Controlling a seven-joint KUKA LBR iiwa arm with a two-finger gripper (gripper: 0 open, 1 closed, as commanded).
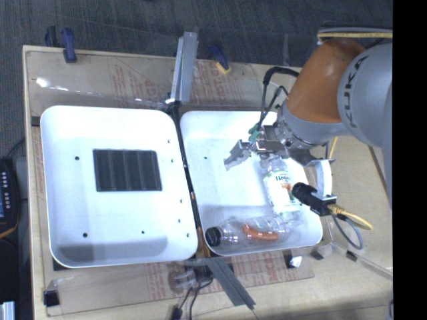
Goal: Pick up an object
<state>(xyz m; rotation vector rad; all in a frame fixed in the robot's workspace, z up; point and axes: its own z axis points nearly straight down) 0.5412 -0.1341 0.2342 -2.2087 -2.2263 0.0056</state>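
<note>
In the right bin [213,132] a clear plastic bottle with a white label [281,191] lies along the right wall. A second clear bottle with a black cap [245,233] lies along the front wall, with something orange showing through it. My gripper [248,153] hangs over the middle of this bin, just up and left of the labelled bottle's top end. I see nothing held in it. A dark grey ribbed rectangular block [127,170] lies flat in the left bin [60,125].
The grey-and-orange arm [333,79] comes in from the upper right, over the right bin's far corner. A black and yellow cable fitting [313,199] sits over the right bin's right rim. A metal bar [184,65] stands behind the gap between the bins.
</note>
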